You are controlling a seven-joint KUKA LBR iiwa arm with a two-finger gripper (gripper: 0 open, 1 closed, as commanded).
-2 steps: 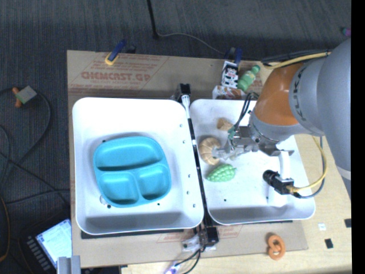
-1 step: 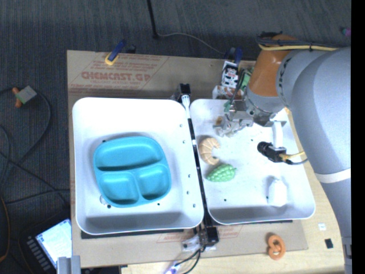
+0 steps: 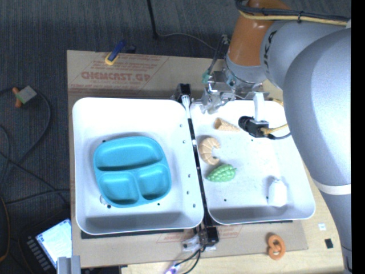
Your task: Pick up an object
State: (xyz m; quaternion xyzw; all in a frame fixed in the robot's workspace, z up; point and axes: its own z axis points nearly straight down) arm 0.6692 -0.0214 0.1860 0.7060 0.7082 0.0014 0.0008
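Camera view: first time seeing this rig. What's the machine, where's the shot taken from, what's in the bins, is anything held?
The picture comes from one fixed camera overhead, looking down at a slant. The grey arm with an orange band, coming in from the right, is a robot arm. Its pincer hangs over the far edge of the right bin, near the divide between the two bins. The left bin holds a blue divided tray. The right bin holds a croissant-like pastry, a green bumpy item, a small tan piece and a small white item. All of these lie on the bin floor, and I see nothing held in the pincer.
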